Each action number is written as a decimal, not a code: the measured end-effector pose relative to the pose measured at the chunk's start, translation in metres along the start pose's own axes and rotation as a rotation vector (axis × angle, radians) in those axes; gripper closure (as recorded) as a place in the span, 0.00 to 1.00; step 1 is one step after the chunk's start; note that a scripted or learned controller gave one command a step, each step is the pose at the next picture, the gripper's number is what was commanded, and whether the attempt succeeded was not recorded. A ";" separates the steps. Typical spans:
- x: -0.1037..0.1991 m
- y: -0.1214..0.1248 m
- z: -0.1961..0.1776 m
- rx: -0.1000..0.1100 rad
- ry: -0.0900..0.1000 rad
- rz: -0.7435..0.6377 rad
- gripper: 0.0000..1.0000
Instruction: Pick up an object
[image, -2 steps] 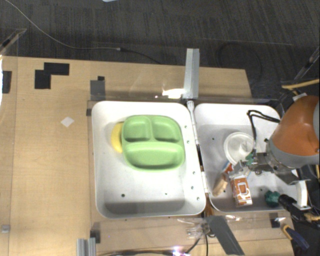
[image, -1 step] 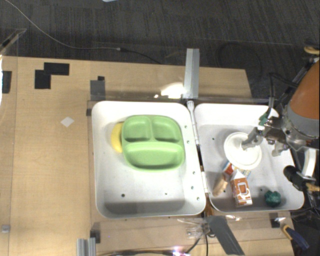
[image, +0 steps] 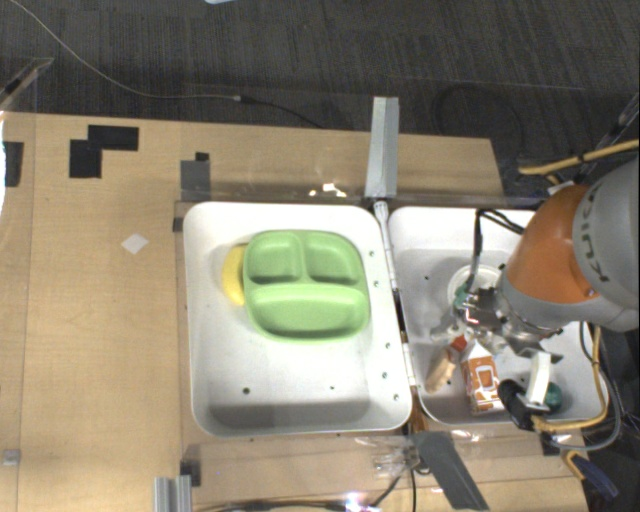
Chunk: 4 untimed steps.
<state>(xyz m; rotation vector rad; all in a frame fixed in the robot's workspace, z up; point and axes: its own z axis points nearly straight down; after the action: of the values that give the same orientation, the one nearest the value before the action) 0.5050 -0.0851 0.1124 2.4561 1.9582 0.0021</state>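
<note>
Since the small orange and white box (image: 483, 385) is the thing nearest my reach, I start with it: it lies flat on the floor of the right bin (image: 430, 250), close to the wall at the lower edge of the view. My pincer (image: 469, 310) hangs above it in the picture, further into the bin, and apart from the box rather than touching it. My wrist and its fittings hide the tip, so I cannot tell how far the pincer is open, and I see nothing gripped in it.

Between the pincer and the box sits a small red piece (image: 458, 345), just beside the box's upper left corner. To the left of the box, near the wall shared with the other bin, lies a tan, brownish object (image: 438, 375). To the box's right, a small green object (image: 553, 398) rests near the same lower wall.

In the left bin (image: 280, 385), well apart from my arm, a green divided plate (image: 305, 283) lies with its compartments up. A yellow object (image: 232, 276) peeks out from under the plate's left edge. Both bins stand on the pale wooden bench (image: 100, 330).
</note>
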 end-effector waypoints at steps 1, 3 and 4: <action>-0.051 0.000 0.019 -0.023 -0.001 -0.108 0.00; -0.082 0.007 0.017 -0.029 -0.012 -0.202 0.00; -0.083 0.008 0.018 -0.028 -0.011 -0.209 0.00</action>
<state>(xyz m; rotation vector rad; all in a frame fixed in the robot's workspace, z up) 0.4939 -0.1679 0.0947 2.2177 2.1843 0.0161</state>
